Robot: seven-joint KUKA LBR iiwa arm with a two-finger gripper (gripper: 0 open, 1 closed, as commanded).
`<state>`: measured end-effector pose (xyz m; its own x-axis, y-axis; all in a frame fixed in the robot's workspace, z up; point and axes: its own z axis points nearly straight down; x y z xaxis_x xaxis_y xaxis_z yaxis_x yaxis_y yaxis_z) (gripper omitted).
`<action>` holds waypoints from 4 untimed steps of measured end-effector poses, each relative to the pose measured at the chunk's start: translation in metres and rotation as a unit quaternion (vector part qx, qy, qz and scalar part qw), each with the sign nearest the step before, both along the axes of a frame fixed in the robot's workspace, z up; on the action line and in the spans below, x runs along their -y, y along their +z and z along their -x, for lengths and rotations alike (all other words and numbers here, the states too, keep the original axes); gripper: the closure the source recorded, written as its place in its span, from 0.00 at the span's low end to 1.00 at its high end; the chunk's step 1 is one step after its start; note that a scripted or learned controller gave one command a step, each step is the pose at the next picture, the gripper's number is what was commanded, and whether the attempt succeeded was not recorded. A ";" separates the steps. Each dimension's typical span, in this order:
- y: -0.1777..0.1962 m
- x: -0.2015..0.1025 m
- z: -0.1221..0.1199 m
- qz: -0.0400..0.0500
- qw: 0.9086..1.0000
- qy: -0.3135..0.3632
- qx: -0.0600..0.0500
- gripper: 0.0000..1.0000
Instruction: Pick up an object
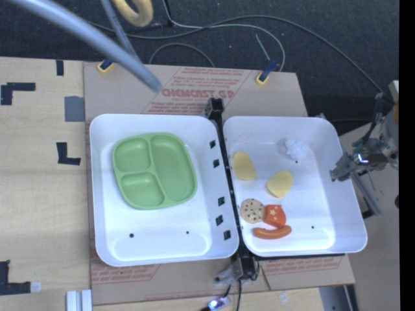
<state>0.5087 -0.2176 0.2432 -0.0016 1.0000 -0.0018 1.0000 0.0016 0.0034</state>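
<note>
The right bin [324, 238] holds several toy foods. Two pale yellow pieces lie near its middle, one [244, 166] by the divider and one [280, 183] to its right. A chocolate-chip cookie [251, 210], a red tomato piece [275, 215] and an orange-red sausage [271, 232] sit close together near the front. A small white crumpled item [296, 149] rests toward the back. My gripper [347, 166] hovers at the right bin's right rim, well to the right of the foods, with nothing seen in it.
A green divided plate [154, 170] lies in the left bin [155, 245]. A black divider with clips [222, 173] joins the two bins. Cables run across the dark floor behind, and a grey pole [78, 24] crosses the top left.
</note>
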 end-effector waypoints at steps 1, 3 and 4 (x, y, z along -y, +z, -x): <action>0.005 -0.060 -0.006 -0.002 1.000 0.003 -0.002 1.00; -0.013 -0.172 -0.007 -0.001 1.000 0.002 -0.003 1.00; -0.005 -0.226 -0.006 -0.002 1.000 0.003 -0.002 1.00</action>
